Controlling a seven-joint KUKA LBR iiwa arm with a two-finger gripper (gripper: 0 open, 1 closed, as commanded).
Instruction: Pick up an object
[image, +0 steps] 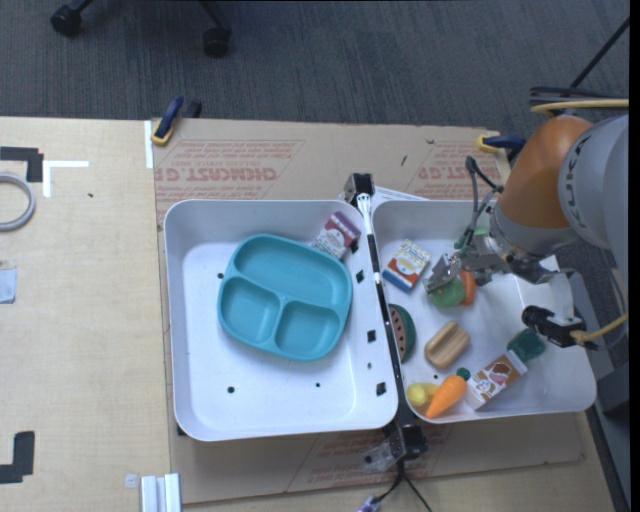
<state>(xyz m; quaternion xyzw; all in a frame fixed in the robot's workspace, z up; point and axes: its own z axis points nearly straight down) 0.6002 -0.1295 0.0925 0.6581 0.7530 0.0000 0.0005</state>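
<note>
I see the gripper (447, 278) low in the right bin (560, 395), over a green-and-orange toy (452, 293); I cannot tell its grip.

One fixed camera looks down at a slant from above the bench (80, 300), both bins left of the end effector (447, 272).

**Print I can make out**

The cardboard sheet (300, 160) under my two bins carries red lettering, mirrored and upside down from here; I cannot read it with confidence. The small cartons in my right bin (560, 395) have coloured labels, too small and blurred to read.
</note>
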